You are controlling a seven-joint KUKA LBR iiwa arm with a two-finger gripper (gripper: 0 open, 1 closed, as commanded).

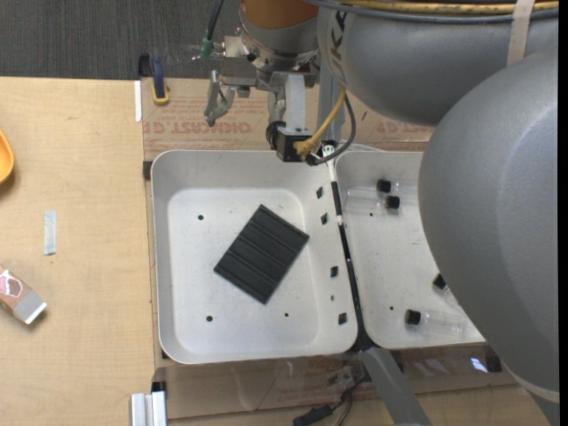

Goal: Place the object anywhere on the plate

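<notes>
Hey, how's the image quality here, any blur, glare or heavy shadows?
Camera view: lighting is even and soft; the black ridged pad in the left bin looks sharp, with faint shadow. The arm close to the lens looks soft and bulky. The gripper is slightly blurred.

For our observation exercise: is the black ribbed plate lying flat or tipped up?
Flat: the black ribbed plate rests on the left bin floor, whole top face showing.

Even bright overhead light; soft shadows; near arm (479,149) blurred.
</notes>
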